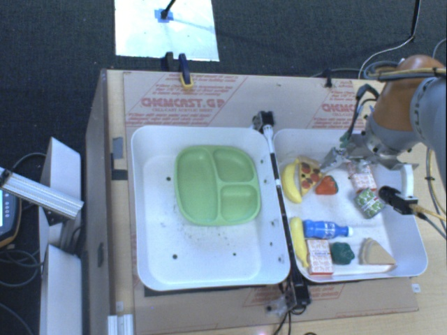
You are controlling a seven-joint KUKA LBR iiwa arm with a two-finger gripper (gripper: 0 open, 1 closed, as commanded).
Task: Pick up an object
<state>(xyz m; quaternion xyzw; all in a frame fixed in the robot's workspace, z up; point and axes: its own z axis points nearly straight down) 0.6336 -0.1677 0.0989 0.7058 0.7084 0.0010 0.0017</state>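
The red and white carton (319, 257) lies at the near edge of the right bin (416, 251), light and stiff, best gripped across its narrow sides, while the gripper (344, 156) hovers far, jaws spread.

A robotics lab or test cell is shown, seen from a fixed overhead camera. A plain bench (209, 96) topped with a printed protective sheet is set on dark carpet (56, 33). Two shallow white bins (209, 271) are clamped side by side on it. An industrial grey and orange robot arm (405, 103) is mounted at the right, with loose cables (391, 51) trailing across the bench edge. Toy plastic foods (328, 215) and a green divided plate (216, 185) are laid out as test props. Aluminium framing (42, 194) is seen at the left, and a pale square sheet (166, 19) is taped to the floor beyond.
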